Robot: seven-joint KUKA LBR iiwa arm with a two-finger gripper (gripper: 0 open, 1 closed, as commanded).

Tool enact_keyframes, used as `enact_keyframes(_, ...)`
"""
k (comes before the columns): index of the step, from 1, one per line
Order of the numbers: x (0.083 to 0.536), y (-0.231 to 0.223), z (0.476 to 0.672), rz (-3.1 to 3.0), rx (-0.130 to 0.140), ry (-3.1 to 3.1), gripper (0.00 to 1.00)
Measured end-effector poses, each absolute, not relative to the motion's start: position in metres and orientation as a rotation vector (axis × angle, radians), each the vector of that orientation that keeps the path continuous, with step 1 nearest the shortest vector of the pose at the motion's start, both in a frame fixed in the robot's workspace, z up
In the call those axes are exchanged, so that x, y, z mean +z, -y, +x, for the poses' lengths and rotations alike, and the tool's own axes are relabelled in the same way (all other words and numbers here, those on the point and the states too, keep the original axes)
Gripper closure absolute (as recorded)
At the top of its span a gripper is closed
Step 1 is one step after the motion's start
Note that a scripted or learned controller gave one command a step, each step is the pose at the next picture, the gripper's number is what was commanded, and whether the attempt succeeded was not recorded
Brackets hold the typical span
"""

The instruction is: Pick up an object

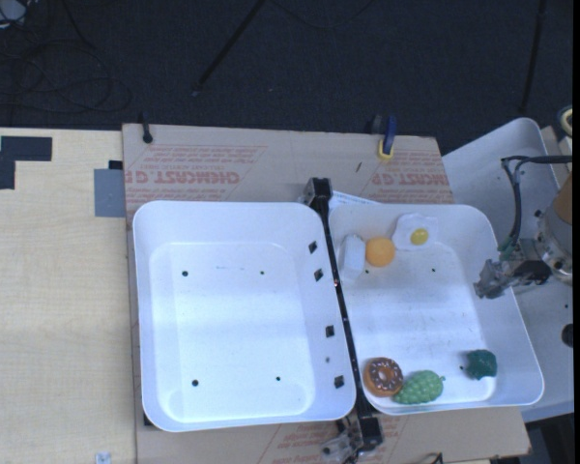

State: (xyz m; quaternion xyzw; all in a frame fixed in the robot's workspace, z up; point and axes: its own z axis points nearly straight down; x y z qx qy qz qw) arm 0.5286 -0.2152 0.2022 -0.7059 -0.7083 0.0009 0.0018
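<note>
The right bin (464, 222) holds an orange ball (380, 251) beside a small white block (353, 254), and a toy fried egg (416, 234) at its far side. At its near edge lie a chocolate donut (382, 376), a green bunch of grapes (419, 388) and a dark green piece (480, 362). My gripper (493, 282) hangs at the right rim of this bin, over the edge, apart from all the objects. Nothing shows between its fingers.
The left bin (155, 259) sits beside the right one, with a black clip strip (331, 288) along their shared rim. Cardboard (222, 167) lies under both bins. A blue and yellow clamp (388, 141) stands at the back edge. Cables (514, 191) hang near the arm.
</note>
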Motion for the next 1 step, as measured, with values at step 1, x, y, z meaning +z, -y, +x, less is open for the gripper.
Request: enact_keyframes(1, 0.1159, 0.2136, 0.5766, -2.219, 0.001, 2.222, 1.00)
